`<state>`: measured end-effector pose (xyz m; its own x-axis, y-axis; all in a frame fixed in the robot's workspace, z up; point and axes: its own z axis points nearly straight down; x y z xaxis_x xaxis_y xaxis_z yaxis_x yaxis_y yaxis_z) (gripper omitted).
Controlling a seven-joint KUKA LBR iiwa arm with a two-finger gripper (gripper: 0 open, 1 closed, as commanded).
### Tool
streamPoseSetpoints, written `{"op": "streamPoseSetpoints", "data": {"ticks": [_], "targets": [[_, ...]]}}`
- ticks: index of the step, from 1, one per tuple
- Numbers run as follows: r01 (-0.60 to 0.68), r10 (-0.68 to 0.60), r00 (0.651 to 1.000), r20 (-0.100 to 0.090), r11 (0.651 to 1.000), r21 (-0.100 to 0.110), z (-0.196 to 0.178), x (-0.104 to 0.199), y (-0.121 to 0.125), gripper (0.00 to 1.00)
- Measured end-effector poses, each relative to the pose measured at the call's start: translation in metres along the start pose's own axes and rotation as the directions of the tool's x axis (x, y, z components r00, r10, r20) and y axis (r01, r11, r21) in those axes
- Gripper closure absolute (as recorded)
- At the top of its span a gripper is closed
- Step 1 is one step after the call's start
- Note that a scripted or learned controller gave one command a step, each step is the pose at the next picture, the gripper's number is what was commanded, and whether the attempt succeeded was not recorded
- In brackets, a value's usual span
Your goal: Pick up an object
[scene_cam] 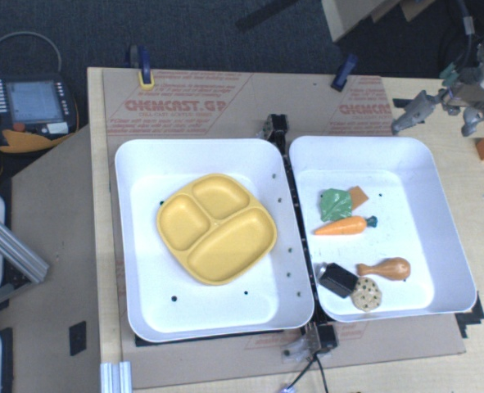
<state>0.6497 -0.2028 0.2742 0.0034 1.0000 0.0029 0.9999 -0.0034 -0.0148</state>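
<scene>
The right bin (438, 187) held the small things to be picked: a carrot (341, 227) lay near its middle, with a green piece (335, 203) and a small orange piece (358, 196) touching each other just above it. Nearer the front lay a drumstick (386, 268), a cookie (366, 294) and a black block (337, 280), the block touching the cookie. All of them lay well apart from the gripper (438, 109), which hung above the bench beyond the bin's far right corner, over none of them. Whether it was spread or pressed together could not be told. The left bin (135, 219) held a yellow divided plate (217, 228) with three compartments.
</scene>
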Motion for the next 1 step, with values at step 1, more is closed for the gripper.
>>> {"op": "streamPoseSetpoints", "data": {"ticks": [1], "targets": [[0.004,-0.004,1.000,0.003,1.000,-0.014,-0.0092,0.0012,0.0018,0.00]]}}
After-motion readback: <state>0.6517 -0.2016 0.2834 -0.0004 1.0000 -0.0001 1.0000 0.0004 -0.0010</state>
